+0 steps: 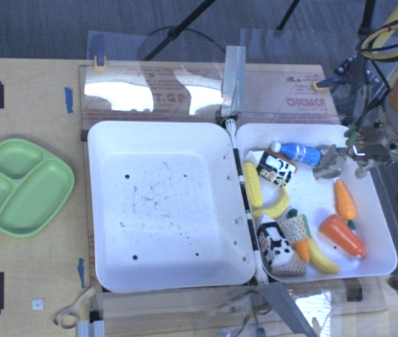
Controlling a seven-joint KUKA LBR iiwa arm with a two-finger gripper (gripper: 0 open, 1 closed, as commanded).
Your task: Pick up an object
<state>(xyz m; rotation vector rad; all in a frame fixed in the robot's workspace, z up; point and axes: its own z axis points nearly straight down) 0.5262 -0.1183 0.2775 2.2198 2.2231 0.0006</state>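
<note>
Our gripper [330, 161] hovers right of centre, over the right bin [385, 248]; how its fingers stand we cannot tell. The blue bottle [301, 152] lies just left of them, the likeliest target, so we should descend squarely over it. We count one bottle, two carrots [345, 200], two cow-patterned toys [276, 168], and about three yellow pieces [252, 184].

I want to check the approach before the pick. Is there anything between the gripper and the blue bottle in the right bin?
Nothing visible stands between them. The gripper sits just right of the blue bottle, at its end, above the right bin. The black-and-white box lies on the bottle's far side, lower left.
</note>
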